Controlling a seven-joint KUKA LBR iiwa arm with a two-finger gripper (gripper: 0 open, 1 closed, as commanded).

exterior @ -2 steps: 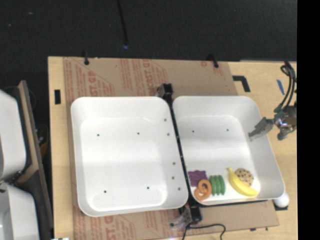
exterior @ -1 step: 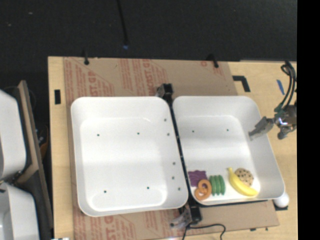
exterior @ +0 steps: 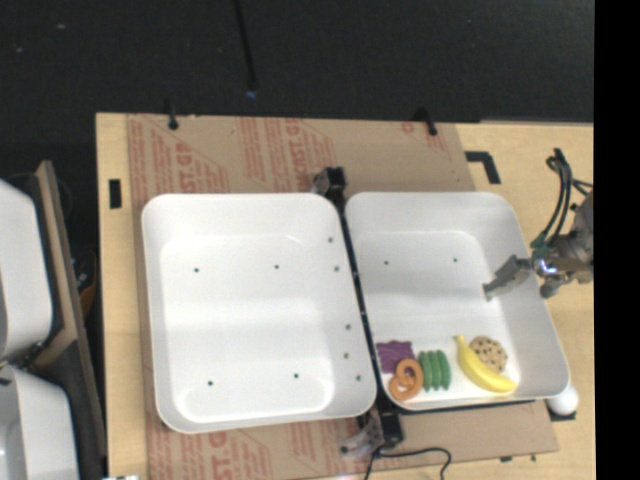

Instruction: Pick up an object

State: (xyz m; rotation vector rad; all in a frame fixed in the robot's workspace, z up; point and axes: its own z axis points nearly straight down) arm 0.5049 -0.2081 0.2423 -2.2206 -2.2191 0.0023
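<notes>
Two white bins on bench (exterior: pixel 250 148): left bin (exterior: pixel 250 308), right bin (exterior: pixel 450 238). Contents, right bin, near edge, l. to r.: purple piece (exterior: pixel 394 352), orange ring (exterior: pixel 407 380) touching it, green piece (exterior: pixel 434 369), banana (exterior: pixel 482 370), brown cookie (exterior: pixel 488 350) resting against the banana. Gripper (exterior: pixel 530 273) at right bin's right rim, well apart from the items; one finger points into the bin, nothing between fingers; open or closed: can't tell. Status, est.: pick not yet begun; no item lifted. Remaining: reach, close on an item, lift.
</notes>
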